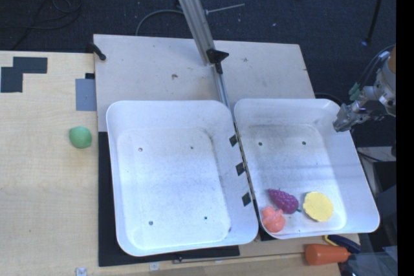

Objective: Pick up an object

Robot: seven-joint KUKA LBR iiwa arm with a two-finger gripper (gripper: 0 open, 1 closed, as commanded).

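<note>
Three small objects clustered at about five o'clock in the right bin [336,158]: purple piece [283,200], orange-pink piece [273,219] touching it below, yellow disc [318,206] just beside at three o'clock. Left bin [129,119] alongside. Gripper [344,119] at the right bin's two o'clock rim, well apart from the objects, holding nothing visible; finger spread too small to tell. Green ball [80,137] on the surface at nine o'clock.

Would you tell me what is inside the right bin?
Three things lie at the near end of the right bin: purple grapes, an orange piece and a yellow disc. Nothing covers them.
</note>
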